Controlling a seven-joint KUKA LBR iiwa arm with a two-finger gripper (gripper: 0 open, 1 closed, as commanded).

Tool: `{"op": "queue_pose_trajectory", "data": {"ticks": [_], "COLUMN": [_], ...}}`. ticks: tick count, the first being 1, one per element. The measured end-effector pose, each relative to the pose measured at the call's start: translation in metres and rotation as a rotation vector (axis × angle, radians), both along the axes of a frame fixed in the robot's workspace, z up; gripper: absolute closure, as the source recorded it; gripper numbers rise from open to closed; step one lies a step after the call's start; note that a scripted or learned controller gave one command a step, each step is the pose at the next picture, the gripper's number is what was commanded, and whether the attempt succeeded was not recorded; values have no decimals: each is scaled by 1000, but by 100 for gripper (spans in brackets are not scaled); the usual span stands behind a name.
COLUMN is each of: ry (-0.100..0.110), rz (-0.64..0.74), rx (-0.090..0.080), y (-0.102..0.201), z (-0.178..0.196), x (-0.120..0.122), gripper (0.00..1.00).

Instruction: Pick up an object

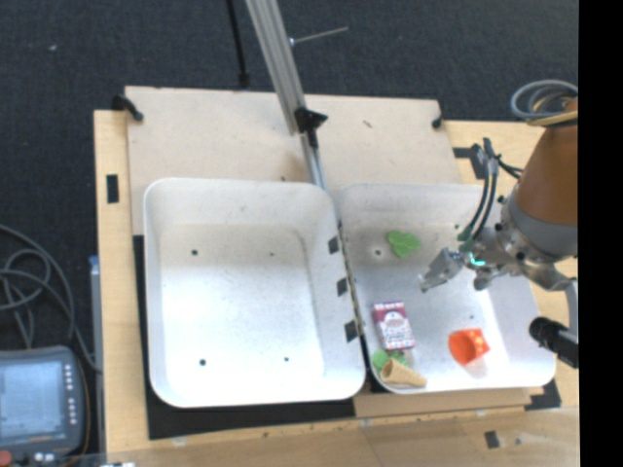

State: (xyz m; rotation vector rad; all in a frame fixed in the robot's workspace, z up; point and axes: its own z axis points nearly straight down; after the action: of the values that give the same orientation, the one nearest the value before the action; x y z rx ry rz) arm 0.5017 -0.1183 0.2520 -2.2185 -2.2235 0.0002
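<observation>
The right bin [506, 373] holds a green lump [402, 243] near its back, a red and white carton [393, 325] at its left side, an orange cup [468, 346] toward the front, and a tan cone [403, 374] beside a small green piece [380, 360] at the front rim. My gripper [459, 276] hangs over the middle of this bin, right of the green lump and above the orange cup. Its fingers [435, 272] are spread open with nothing between them.
The left bin [243, 290] lies beside the right one, with a dark divider between them. A slanted metal pole [277, 47] rises from the back of the bench. A screen [39, 407] and cables sit off the bench at the left.
</observation>
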Motion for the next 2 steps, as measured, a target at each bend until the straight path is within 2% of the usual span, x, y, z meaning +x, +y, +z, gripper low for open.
{"op": "queue_pose_trajectory", "data": {"ticks": [1,2], "ry": [-4,3], "rz": [-3,-3], "rx": [-1,-1], "y": [0,-1], "z": [2,-60], "x": [1,-4], "gripper": [0,0]}}
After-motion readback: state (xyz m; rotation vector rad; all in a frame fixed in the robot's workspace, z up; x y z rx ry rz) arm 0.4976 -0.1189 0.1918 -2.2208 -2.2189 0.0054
